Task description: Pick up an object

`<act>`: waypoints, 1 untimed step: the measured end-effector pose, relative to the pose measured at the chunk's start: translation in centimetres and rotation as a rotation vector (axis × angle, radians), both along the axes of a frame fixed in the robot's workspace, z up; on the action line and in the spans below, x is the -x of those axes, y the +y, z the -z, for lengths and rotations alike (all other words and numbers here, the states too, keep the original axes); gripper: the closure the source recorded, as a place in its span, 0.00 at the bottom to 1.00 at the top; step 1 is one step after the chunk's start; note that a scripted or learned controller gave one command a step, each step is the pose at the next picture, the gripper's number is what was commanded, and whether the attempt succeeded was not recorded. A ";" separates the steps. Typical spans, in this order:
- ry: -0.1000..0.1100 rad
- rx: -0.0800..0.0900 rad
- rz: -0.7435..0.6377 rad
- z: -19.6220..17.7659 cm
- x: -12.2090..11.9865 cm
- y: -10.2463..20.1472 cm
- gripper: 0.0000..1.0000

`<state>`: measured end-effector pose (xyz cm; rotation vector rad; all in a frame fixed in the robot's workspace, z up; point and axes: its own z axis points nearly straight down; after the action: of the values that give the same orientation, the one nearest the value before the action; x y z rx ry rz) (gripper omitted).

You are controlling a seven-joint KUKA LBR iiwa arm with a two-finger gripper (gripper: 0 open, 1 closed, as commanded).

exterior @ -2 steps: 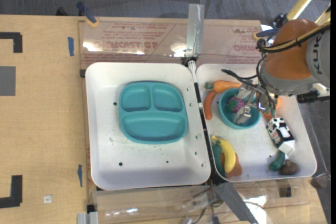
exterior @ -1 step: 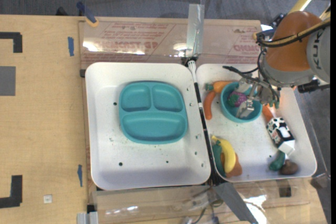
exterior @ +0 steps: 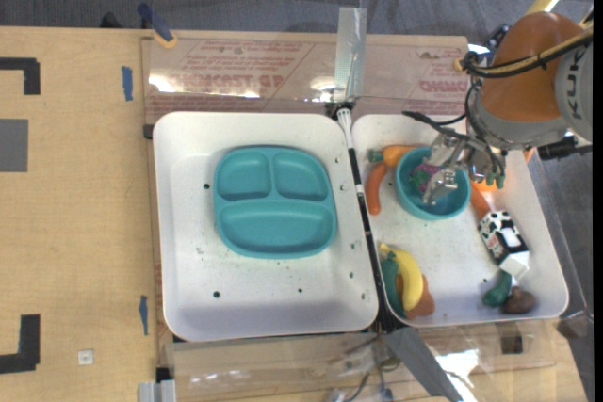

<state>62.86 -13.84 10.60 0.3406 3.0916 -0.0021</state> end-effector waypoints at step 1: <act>0.011 -0.007 0.196 1.3 8.6 -1.5 1.00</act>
<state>54.28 -15.32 9.31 0.6439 3.0553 0.0016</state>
